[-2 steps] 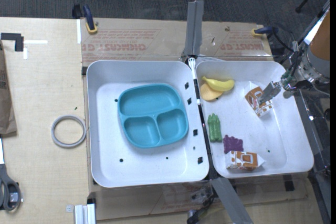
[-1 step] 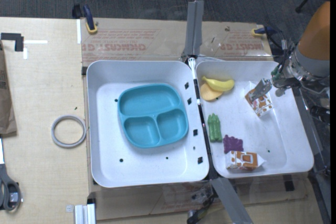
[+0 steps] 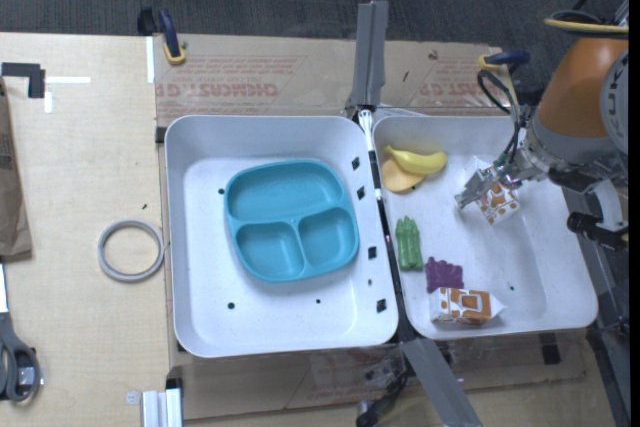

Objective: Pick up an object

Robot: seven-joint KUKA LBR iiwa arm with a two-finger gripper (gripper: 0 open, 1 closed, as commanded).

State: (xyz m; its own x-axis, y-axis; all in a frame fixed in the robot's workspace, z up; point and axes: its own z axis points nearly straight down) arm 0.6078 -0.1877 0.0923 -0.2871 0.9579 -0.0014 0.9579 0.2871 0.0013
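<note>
Camera view: gripper (image 3: 484,189) low in the right bin (image 3: 560,315), toward its far right corner, with a small orange-and-white patterned box (image 3: 499,203) touching the fingertips on the near-right side. Cannot tell whether clamped or merely beside, nor how wide the fingers stand. Box tilted, long axis unclear. Probably grasp being attempted; lift would settle it.

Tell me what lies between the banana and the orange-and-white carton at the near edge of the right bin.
In the camera view, between the banana and the carton lie a green toy vegetable and a purple grape bunch, on the right bin floor.
</note>
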